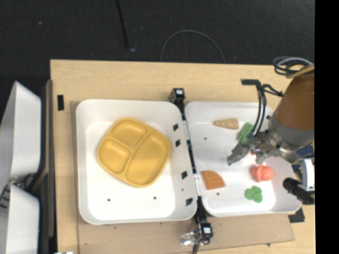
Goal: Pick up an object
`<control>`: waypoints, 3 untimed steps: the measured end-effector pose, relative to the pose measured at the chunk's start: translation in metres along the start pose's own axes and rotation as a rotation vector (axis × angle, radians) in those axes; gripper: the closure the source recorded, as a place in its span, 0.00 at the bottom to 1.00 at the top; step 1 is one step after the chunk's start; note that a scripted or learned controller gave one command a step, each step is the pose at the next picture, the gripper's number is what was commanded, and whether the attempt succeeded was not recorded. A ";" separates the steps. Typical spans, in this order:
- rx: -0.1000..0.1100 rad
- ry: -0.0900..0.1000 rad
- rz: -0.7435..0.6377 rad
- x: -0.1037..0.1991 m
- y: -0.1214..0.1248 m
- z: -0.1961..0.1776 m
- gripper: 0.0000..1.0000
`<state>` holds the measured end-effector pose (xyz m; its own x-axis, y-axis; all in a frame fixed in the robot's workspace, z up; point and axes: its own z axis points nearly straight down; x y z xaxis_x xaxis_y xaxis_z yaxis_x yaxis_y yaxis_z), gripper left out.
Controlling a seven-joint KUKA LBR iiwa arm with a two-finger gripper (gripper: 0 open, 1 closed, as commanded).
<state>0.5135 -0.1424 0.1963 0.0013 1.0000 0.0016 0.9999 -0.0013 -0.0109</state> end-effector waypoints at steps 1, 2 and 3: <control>-0.012 -0.002 -0.003 0.000 0.003 -0.006 0.00; -0.006 -0.002 0.000 0.000 -0.001 0.057 0.00; -0.024 -0.005 0.002 -0.002 0.003 0.092 0.00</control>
